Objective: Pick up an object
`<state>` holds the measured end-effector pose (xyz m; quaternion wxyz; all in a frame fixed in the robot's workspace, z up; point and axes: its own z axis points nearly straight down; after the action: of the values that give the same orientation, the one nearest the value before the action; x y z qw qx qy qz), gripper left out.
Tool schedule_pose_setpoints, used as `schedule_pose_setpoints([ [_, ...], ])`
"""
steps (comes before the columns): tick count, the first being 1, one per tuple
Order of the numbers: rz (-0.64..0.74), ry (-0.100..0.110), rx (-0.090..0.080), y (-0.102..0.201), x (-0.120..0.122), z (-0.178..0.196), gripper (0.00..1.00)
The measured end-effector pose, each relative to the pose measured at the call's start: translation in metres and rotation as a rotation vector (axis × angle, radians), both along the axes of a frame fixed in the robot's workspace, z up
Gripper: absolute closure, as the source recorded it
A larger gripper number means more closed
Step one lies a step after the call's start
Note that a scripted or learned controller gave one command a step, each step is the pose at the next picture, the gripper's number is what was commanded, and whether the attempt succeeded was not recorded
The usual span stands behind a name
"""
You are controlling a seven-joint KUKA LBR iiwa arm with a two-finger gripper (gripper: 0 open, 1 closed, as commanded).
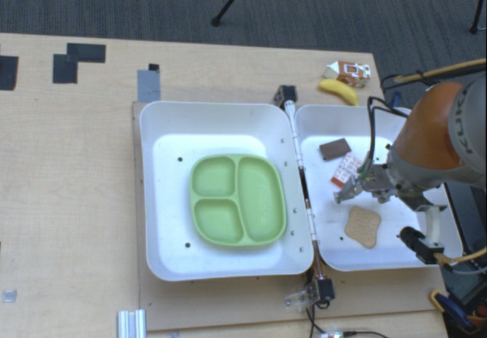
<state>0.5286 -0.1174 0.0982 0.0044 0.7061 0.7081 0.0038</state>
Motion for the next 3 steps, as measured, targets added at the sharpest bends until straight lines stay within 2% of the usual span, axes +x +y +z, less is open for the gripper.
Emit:
schedule_pose_setpoints([
  [1, -0.003, -0.001, -0.002, 0.030, -0.039, -0.011, 0.00],
  [2, -0.002, -0.006, -0.002, 0.031, -0.037, 0.000, 1.00],
  [3, -0.001, -0.005, -0.002, 0.031, -0.037, 0.000, 0.00],
])
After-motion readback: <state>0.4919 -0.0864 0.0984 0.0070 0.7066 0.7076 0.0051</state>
